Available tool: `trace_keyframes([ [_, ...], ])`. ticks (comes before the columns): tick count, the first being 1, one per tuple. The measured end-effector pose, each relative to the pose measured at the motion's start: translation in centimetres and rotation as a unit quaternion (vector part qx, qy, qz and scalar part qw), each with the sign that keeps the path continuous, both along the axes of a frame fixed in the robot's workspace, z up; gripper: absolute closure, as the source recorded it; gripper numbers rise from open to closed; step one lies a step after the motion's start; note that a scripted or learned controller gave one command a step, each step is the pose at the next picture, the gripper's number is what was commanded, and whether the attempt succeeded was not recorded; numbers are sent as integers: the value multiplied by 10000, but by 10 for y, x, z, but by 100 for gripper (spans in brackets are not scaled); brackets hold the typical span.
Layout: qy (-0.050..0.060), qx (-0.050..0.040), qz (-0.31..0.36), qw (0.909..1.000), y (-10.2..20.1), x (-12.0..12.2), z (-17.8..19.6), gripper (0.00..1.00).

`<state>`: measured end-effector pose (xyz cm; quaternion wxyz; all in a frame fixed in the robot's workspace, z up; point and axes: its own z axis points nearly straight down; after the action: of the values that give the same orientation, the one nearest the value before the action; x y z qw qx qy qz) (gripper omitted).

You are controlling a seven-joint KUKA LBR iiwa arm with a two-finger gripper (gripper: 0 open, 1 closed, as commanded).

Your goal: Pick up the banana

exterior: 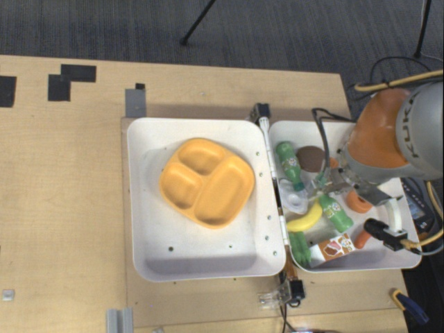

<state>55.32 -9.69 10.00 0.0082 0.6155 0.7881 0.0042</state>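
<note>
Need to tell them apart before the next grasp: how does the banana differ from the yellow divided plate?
The banana is small, slim and curved; the yellow divided plate is broad with three compartments. The banana lies in the right bin among bottles, near the tool; the plate sits alone in the left bin. Both are yellow.

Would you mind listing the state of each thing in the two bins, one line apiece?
Banana: lying in the right bin, not lifted.
Yellow divided plate: right side up in the left bin, compartments bare.
Green bottle: lying on its side, capped.
Small carton: lying flat near the front wall.
Gripper: low over the right bin beside the banana.
</note>
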Motion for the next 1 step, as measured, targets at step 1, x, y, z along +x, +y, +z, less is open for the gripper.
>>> trace_keyframes([
  [1,67,36,-1532,9882,61,-9,85,100],
])
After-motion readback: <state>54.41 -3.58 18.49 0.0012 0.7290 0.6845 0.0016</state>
